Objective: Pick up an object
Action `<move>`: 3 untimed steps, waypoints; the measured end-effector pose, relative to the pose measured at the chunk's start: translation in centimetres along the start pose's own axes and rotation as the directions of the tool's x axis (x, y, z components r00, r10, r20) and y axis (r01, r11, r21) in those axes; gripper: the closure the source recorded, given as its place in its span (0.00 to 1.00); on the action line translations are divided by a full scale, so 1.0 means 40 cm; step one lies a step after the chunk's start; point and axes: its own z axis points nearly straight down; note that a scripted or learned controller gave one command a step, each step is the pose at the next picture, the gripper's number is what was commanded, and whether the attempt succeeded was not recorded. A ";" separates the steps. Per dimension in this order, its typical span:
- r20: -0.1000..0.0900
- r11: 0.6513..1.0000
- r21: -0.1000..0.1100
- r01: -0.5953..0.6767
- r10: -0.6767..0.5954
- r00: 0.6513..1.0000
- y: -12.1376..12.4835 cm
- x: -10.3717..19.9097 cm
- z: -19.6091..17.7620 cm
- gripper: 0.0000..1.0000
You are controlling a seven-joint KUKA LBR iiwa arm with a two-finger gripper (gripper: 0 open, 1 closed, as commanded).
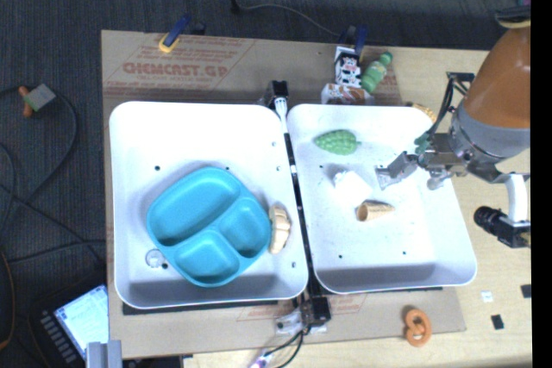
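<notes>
Nearest the front edge of the bench lies a small orange pretzel-shaped toy (417, 325), outside the bins. In the left bin (129, 185) a blue divided tray (207, 224) sits toward the front, with a pale shell-like piece (279, 227) touching its right side. In the right bin (448, 267) a tan cone (373, 209) lies near the middle: it looks light, stiff and smooth, so it may roll; a grasp across its wider end seems safest. Just beyond it hangs the gripper (392, 170); whether it is parted or closed cannot be told, and nothing is visibly held. Toward the back edge lies a green leafy piece (336, 141).
</notes>
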 end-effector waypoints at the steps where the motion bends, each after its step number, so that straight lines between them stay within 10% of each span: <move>1: 0.000 1.000 -0.007 -0.001 0.001 1.000 -0.051 0.041 0.352 0.00; 2: 0.001 1.000 -0.001 0.000 0.000 1.000 0.086 0.083 0.290 0.00; 3: 0.004 1.000 -0.011 -0.003 0.003 1.000 0.000 0.128 0.350 0.00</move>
